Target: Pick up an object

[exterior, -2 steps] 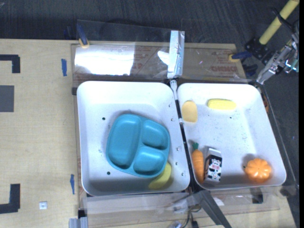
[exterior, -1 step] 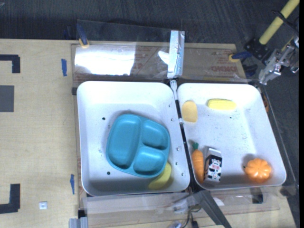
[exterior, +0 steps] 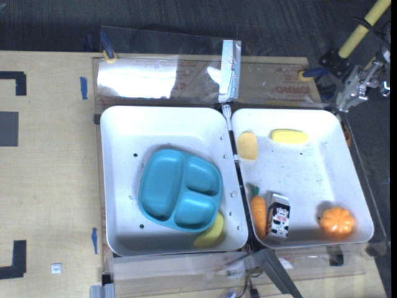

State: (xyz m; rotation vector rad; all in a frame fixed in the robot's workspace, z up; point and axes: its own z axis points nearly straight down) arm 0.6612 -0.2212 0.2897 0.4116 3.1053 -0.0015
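Currently 2 white bins sit side by side on the counter (exterior: 49, 166). In the left bin (exterior: 118, 129) lies a blue divided plate (exterior: 178, 190), with a yellow object (exterior: 213, 233) tucked partly under its near right edge. In the right bin (exterior: 322, 166) are a pale orange piece (exterior: 247, 146), a yellow piece (exterior: 288, 136), a carrot (exterior: 258, 213) touching a small carton (exterior: 279, 215), and an orange pumpkin (exterior: 337, 221) well apart. I cannot tell the claw's state.
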